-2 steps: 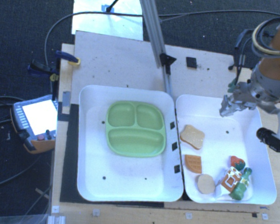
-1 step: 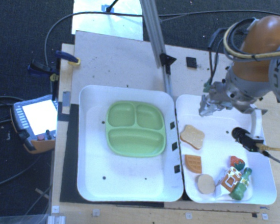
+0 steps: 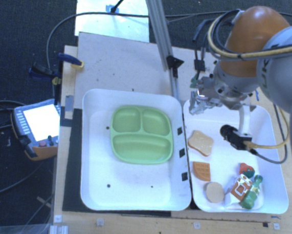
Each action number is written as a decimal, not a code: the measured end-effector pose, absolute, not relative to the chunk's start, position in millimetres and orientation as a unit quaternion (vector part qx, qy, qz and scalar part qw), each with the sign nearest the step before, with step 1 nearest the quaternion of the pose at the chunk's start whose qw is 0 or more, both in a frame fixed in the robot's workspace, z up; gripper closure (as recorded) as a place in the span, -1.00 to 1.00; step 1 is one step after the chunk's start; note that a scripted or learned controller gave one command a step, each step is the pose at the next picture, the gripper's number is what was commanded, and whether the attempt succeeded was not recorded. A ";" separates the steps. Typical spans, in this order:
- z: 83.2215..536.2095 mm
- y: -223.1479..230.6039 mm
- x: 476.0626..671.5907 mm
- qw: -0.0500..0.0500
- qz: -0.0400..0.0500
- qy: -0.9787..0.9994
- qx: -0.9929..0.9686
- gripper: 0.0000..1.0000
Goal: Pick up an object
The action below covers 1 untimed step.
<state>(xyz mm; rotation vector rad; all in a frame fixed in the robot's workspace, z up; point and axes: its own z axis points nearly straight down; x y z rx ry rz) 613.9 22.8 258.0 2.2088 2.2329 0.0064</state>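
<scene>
White right bin (image 3: 273, 126) holds toast (image 3: 200, 143) near its left wall.

1. White bins: two, side by side — left bin (image 3: 90, 186), right bin (image 3: 277, 196).
2. Green divided plate (image 3: 141, 135): one, three compartments, in left bin.
3. Toast slice (image 3: 200, 143): one, right bin.
4. Orange cracker-like square (image 3: 201, 170): one.
5. Round tan disc (image 3: 214, 192): one.
6. Green bottle (image 3: 252, 192): one.
7. Small orange-and-white carton (image 3: 239, 188): one.
8. Red piece (image 3: 246, 170): one, kind unclear.
</scene>
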 end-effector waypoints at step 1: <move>252.3 84.8 621.6 0.000 0.002 0.711 0.703 1.00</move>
